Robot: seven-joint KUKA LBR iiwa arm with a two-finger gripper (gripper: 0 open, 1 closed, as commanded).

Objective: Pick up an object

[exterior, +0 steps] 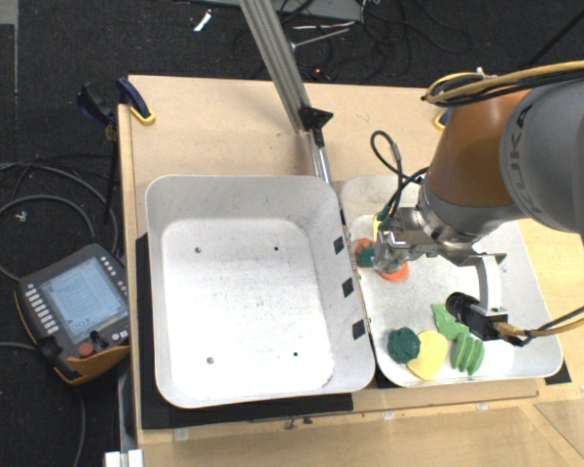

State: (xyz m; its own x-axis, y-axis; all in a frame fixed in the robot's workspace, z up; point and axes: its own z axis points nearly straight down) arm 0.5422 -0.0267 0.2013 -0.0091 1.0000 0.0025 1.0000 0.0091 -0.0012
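While reaching in from the right over the pale wooden tabletop (224, 125), grey arm with orange band (482, 154), wrist low over the right shallow white bin (535, 290). Left shallow white bin (243, 290) just beside it, rims touching along the middle, floor speckled with small dark flecks. Near the front edge of the right bin, a cluster: dark green lumpy object (403, 343), pale yellow rounded object (429, 354) touching it, bright green ridged object (461, 341) beside that, partly under a black cable end. Grey metal pole (282, 56) slanting across the back of the tabletop down to a black clamp near the bins' shared corner. Black cables looped beside the wrist. Off the tabletop at the left, a grey and orange control pendant (73, 305) on the dark floor. Hand (389, 251) down in the back left part of the right bin, close to the wall shared with the left bin; how far open cannot be told, its tips hidden among its own body and cables. Small orange-red object (396, 271) right at the hand's lower end, with a small teal object (365, 255) just beside it towards the shared wall; whether either is touched or gripped cannot be told. Front cluster well apart from the hand.
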